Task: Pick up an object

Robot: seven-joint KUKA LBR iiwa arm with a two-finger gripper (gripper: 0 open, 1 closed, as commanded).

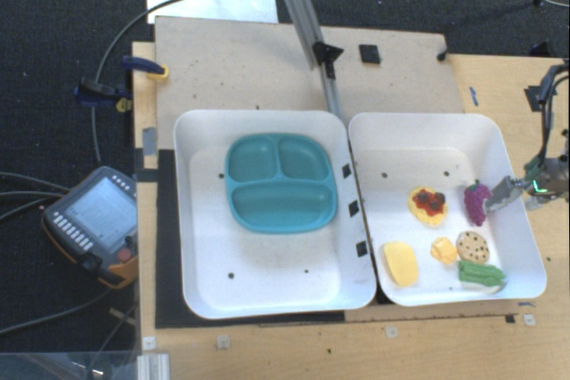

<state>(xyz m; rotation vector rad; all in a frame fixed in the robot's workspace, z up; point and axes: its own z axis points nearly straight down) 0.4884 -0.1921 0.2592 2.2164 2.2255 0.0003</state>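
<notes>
Bench with two white bins: right bin (419, 133) holds the toy food, nothing lifted. Gripper (499, 196) sits beside the purple grapes (476, 202); grip state unclear.

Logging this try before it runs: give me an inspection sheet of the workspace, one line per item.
Surface: bench bears left bin and right bin, side by side.
Job's things: right bin holds purple grapes, pizza piece, yellow block, small yellow piece, cookie, green vegetable.
Clutter: teal divided plate in left bin.
Grippers: gripper at right bin's right rim, beside grapes; fingers unclear.
Cables: black cables on floor at left.
Surroundings: teach pendant, clamp.
</notes>
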